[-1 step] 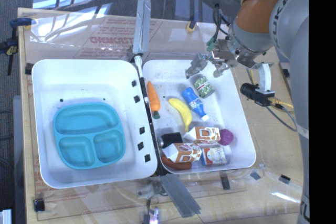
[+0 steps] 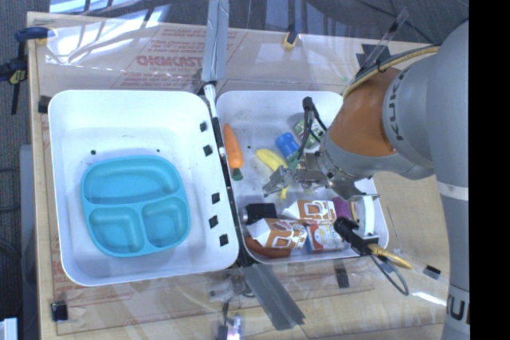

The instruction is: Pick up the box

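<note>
The arm [image 2: 398,123] reaches into the right bin [image 2: 247,103] — tool [image 2: 280,181] low over two boxes [image 2: 312,212], its grip unreadable.

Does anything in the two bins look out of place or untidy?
Nothing looks spilled or broken. The right bin is crowded: the box, a carrot and a banana lie jumbled at odd angles. In the left bin, the blue tray lies flat.

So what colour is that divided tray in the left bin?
Light blue, a plain turquoise. The divided tray shows clearly in the camera view, lying in the left bin.
</note>
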`<state>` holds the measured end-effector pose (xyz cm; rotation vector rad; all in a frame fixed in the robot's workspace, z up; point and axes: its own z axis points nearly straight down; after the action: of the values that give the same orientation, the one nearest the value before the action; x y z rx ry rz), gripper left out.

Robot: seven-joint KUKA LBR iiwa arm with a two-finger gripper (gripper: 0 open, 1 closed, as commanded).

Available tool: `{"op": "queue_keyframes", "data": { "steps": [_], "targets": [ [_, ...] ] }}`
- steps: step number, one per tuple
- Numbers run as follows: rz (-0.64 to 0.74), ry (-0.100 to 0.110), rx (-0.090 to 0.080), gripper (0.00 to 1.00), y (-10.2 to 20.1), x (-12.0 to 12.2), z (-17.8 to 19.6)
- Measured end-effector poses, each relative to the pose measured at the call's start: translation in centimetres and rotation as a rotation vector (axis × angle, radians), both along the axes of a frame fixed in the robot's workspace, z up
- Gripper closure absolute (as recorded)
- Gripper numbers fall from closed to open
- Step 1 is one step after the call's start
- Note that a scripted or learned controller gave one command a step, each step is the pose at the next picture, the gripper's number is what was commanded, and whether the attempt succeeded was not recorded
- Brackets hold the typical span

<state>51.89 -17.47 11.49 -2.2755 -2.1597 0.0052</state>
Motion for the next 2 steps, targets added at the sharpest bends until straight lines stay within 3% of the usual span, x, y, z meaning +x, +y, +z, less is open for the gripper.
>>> {"op": "queue_keyframes", "data": {
  "steps": [1,2],
  "targets": [
    [0.081,-0.014,-0.011,0.00,5.79,-4.05,-2.12],
    [0.091,-0.011,-0.007,1.00,6.05,-4.02,-1.26]
  ]
}}
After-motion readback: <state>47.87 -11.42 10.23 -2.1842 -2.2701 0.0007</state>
